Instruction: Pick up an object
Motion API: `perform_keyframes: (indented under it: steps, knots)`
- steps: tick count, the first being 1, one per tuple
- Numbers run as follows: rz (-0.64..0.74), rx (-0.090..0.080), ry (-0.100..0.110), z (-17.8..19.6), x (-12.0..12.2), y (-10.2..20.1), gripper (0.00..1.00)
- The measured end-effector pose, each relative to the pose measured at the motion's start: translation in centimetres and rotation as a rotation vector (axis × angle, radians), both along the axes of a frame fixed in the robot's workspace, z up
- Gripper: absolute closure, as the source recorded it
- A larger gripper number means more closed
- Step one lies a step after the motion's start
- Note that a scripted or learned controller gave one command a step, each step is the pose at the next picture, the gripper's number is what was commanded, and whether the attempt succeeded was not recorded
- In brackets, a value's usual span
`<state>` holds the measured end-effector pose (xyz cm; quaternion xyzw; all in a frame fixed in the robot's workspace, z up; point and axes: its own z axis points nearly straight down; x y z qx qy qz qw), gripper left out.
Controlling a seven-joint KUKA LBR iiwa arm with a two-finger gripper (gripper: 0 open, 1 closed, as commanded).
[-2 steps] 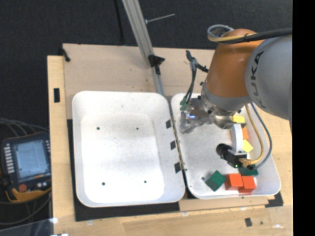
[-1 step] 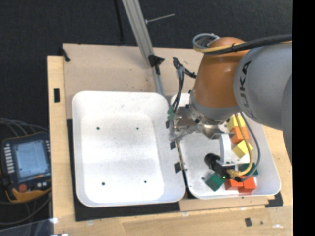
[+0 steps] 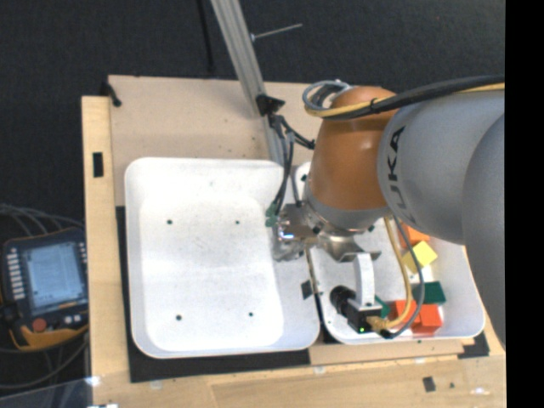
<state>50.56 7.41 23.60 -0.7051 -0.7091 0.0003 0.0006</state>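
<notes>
So at 9 o'clock in the shot a handheld screen (image 3: 47, 279) is sitting off the bench (image 3: 100, 253), down on the dark floor with its display lit. Next over, the left bin (image 3: 204, 253) is lying flat on the bench, with a few tiny dark specks showing on its white bottom. A metal rail (image 3: 234, 32) is slanting down from 12 o'clock toward the gap between the two bins.

The arm (image 3: 442, 160) is reaching in from 3 o'clock and its big orange and grey wrist is hanging right over the near-left part of the right bin (image 3: 459, 270). The pincer (image 3: 327, 245) is pointing down under that wrist, just past the seam between the bins. The wrist is blocking it, so I honestly can't tell whether it's open or closed, or whether it's got anything.

The stuff to grab is sitting in the right bin, off at roughly 3 to 4 o'clock from the pincer and clearly apart from it: a yellow block (image 3: 422, 253), then a green block (image 3: 433, 293) just below it, then an orange block (image 3: 427, 317) touching the green one toward 6 o'clock. All three are bunching up near the bin's right side.
</notes>
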Motion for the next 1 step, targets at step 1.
perform_keyframes:
  steps: [1]
  knots:
    - [-0.005, 0.001, -0.002, 0.02, 0.08, -0.14, 0.00]
